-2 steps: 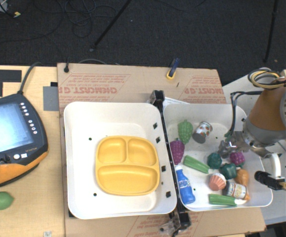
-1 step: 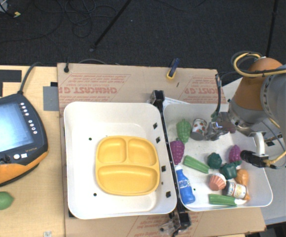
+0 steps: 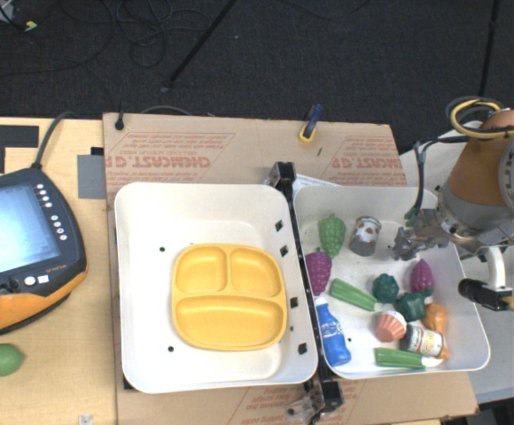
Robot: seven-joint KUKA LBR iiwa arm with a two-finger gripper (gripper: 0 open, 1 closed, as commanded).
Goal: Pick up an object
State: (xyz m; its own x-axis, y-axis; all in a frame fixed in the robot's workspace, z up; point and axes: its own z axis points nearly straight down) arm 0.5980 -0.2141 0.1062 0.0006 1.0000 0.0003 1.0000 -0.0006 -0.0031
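Hand: the hand (image 3: 408, 240) is hanging low over the right bin (image 3: 478, 348), up near its far right side. It's all dark metal from where I'm standing, so I honestly can't tell how it's set or whether it's got anything.
Arm: the arm (image 3: 478, 171) is reaching in from the right, orange band showing above the wrist.
Right bin: it's sitting packed with toy food. A purple grape bunch (image 3: 422, 276) is lying just beside the hand, a bit nearer to me, and a small can (image 3: 364, 235) is sitting just left of the hand.
More in there: a green grape bunch (image 3: 331, 233) is resting by the far left side, with a magenta grape bunch (image 3: 317, 268) just below it. A green pepper (image 3: 353, 294) is lying tilted mid-bin, and a blue bottle (image 3: 331, 333) is lying along the near left side.
Near right corner: a jumble of small pieces is sitting bunched together there, too tangled for me to sort out.
Left bin: the left bin (image 3: 142, 326) is carrying a yellow divided plate (image 3: 229, 294) in its middle.
Bench: a tablet-like controller (image 3: 22, 242) is resting on the far left of the bench (image 3: 44, 388), and a green lime (image 3: 3, 359) is sitting near it.
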